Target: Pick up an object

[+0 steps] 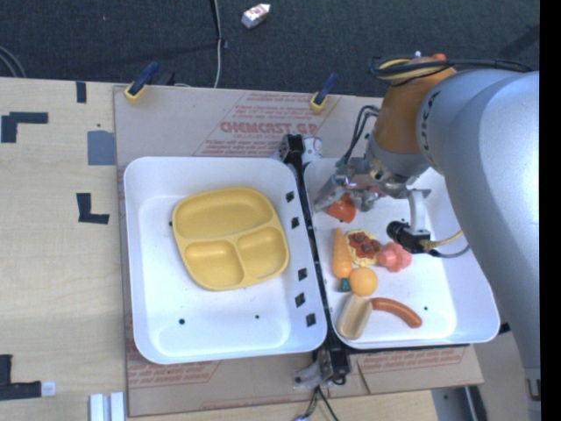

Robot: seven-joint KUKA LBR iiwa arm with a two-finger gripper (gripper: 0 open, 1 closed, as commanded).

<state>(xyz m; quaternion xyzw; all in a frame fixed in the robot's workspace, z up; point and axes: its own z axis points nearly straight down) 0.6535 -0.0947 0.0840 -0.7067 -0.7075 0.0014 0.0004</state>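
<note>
Gripper low in right bin at its upper left, a red toy at its tips — finger state cannot be told | camera view: carrot, orange ball, sausage (loose) | progress — nothing lifted yet; yellow tray in left bin.

Left bin: yellow tray fills centre – open floor along front edge and front corners. Right bin: toy food crowds left half beside divider; arm blocks back edge – right front corner free.
</note>
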